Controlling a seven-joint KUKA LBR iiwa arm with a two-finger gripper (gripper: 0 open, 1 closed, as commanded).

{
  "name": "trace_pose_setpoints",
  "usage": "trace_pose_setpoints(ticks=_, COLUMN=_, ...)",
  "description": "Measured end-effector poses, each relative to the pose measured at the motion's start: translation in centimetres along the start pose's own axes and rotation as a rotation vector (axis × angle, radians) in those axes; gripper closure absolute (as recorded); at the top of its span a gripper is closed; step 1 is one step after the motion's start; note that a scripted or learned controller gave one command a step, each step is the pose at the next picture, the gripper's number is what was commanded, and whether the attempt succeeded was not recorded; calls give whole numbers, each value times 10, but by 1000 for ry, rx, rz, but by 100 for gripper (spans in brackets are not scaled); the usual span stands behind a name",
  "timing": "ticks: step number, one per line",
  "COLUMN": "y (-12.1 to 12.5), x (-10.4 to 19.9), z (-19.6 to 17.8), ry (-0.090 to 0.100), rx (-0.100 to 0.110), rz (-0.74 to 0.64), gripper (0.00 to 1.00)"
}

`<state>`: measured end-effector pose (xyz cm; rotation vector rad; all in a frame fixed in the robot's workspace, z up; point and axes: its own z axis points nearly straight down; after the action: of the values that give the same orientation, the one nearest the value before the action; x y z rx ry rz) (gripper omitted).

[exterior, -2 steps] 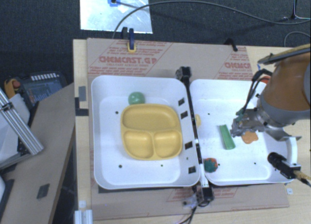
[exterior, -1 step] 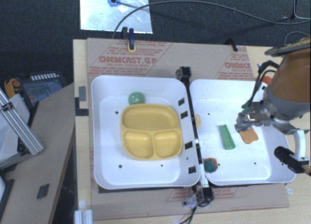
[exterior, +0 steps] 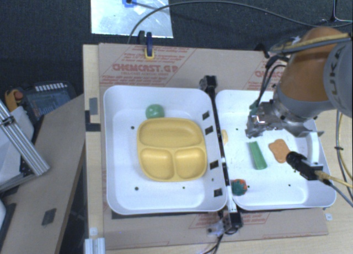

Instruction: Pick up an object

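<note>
Right white bin [exterior: 276, 195]: floor open frontward; metallic gripper [exterior: 258, 126], grip state unclear, above flat green block [exterior: 256, 155], wrist hiding back wall.

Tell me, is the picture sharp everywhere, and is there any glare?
In the camera view, the shiny sheet at the top flares nearly white; the white bins look bright but keep their detail; the yellow tray is crisp; the metallic gripper glints and looks slightly soft.
</note>
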<state>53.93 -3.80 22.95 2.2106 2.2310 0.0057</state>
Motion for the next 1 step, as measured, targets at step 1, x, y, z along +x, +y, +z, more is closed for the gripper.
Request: trace_pose_setpoints(ticks=1, y=24, x=40, z=-6, ry=0, rx=-1, rz=0, gripper=100)
